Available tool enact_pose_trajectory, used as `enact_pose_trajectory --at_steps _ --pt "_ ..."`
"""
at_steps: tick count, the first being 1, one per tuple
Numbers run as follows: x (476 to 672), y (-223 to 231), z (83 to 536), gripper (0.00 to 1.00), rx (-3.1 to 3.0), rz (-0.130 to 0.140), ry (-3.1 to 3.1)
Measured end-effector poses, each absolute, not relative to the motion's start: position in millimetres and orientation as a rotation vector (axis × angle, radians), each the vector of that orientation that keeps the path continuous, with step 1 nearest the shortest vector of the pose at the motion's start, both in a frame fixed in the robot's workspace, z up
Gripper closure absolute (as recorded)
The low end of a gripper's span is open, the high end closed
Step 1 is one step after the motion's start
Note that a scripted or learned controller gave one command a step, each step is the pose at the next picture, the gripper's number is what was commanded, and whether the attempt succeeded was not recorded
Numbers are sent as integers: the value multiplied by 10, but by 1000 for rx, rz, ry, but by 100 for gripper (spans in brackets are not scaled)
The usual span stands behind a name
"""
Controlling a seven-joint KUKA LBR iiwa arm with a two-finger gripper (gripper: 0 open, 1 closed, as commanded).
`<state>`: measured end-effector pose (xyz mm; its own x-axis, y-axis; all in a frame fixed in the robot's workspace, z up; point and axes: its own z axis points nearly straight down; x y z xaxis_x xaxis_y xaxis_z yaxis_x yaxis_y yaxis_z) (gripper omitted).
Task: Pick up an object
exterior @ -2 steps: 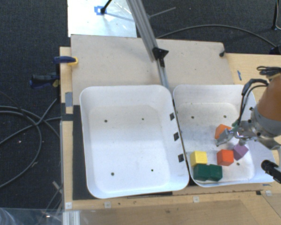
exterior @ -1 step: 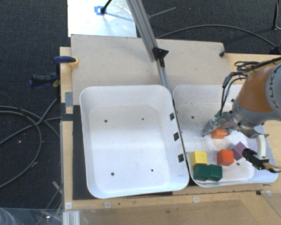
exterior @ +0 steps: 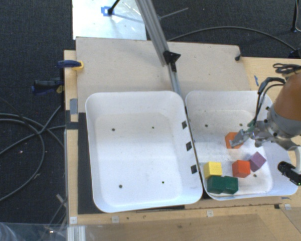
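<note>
The arm reaches in from the right over the right bin on the tabletop. The gripper sits low at an orange block near the bin's middle; the block appears to lie between the fingers, but whether they are clamped on it cannot be told.

To do this step well, the fingers should straddle the block squarely, close fully, then rise straight up, clear of the neighbouring blocks.

Count, right bin: five blocks. Two are orange, the second lying nearer the front; one is yellow; one is green, just in front of the yellow; one is purple, beside the second orange. There are two bins; the left bin stands alongside.
</note>
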<state>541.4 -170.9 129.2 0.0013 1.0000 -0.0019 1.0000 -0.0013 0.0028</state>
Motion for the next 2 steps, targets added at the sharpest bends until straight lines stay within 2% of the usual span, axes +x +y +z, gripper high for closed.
enact_pose_trajectory --at_steps 1,2 --pt "5625 -1287 2562 0 2205 11 2225" --pt "5605 -1301 2517 0 2213 2 2226"
